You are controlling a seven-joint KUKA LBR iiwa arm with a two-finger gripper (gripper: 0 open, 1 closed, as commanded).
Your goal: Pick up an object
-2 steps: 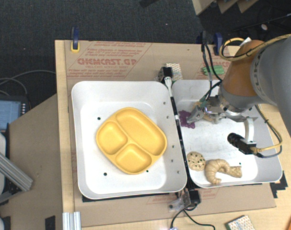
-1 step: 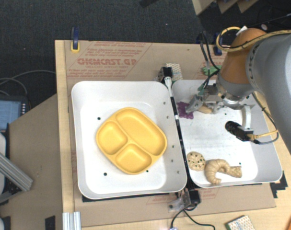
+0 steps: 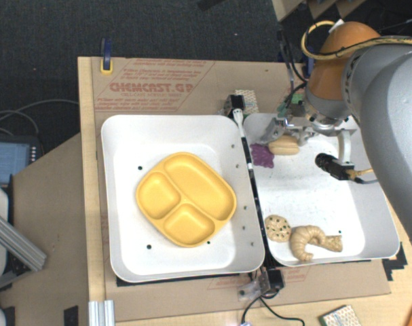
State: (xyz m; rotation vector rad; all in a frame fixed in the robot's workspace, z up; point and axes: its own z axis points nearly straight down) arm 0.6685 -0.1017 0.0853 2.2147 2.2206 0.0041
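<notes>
The tool [image 3: 292,133] hangs low over the far end of the right bin [image 3: 368,246], directly above a pale bun-like piece [image 3: 284,147] lying crosswise beside a purple piece [image 3: 261,155]. Whether it has closed on the bun, I cannot tell

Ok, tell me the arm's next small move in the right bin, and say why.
Probably a slight lift to test the grasp. The gripper sits low at the right bin's far left corner, right over a tan bun-shaped piece beside a purple item; whether it actually holds the piece is unclear.
</notes>
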